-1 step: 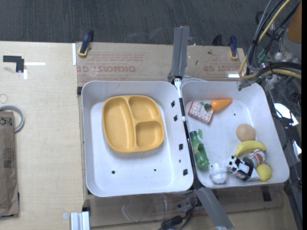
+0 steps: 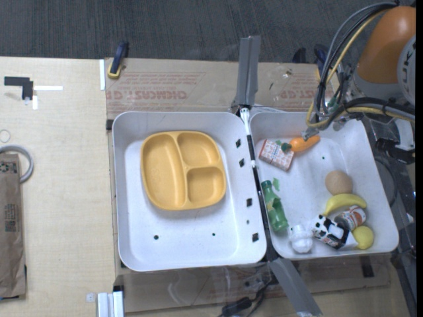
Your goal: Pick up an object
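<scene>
The right bin (image 2: 370,157) holds several small objects. An orange carrot (image 2: 305,143) with a green top lies at its back, next to a small red and white box (image 2: 275,154). A green bottle (image 2: 274,207) lies along the left wall. A beige egg-shaped piece (image 2: 338,181), a banana (image 2: 345,203), a black and white cow toy (image 2: 330,230), a lemon (image 2: 363,236) and a white lump (image 2: 301,242) sit toward the front. My gripper (image 2: 322,121) hangs low at the bin's back edge, just above and right of the carrot. Nothing can be seen held in it.
The left bin (image 2: 132,230) holds a yellow divided plate (image 2: 184,170). A grey divider bar (image 2: 248,71) rises behind the two bins. The arm's cables (image 2: 337,51) loop over the right bin's back corner. A brown paper bag (image 2: 10,223) lies at the far left.
</scene>
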Motion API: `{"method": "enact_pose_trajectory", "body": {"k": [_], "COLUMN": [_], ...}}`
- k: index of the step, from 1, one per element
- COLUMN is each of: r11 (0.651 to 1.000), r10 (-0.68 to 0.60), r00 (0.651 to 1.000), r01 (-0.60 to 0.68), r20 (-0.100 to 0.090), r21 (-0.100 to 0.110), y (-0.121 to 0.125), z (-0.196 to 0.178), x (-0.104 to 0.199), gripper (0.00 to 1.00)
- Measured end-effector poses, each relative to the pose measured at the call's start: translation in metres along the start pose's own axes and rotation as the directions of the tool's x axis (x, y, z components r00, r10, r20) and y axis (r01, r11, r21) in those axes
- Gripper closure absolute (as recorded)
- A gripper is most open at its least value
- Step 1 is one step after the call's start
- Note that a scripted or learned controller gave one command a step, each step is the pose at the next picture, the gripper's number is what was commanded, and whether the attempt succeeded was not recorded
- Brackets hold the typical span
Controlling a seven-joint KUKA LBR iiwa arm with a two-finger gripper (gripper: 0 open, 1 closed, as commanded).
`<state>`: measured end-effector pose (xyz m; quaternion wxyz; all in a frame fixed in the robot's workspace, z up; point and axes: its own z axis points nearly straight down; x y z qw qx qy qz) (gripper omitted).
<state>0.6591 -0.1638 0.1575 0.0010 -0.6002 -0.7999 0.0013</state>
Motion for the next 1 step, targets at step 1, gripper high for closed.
{"method": "enact_pose_trajectory", "body": {"k": [1], "r11": [0.988], "r10": [-0.152], "r00": [0.988], "r01": [0.152], "r20": [-0.017], "r21": [0.008], "y": [-0.0165], "z": [0.0693], "x": [-0.0507], "gripper": [0.0]}}
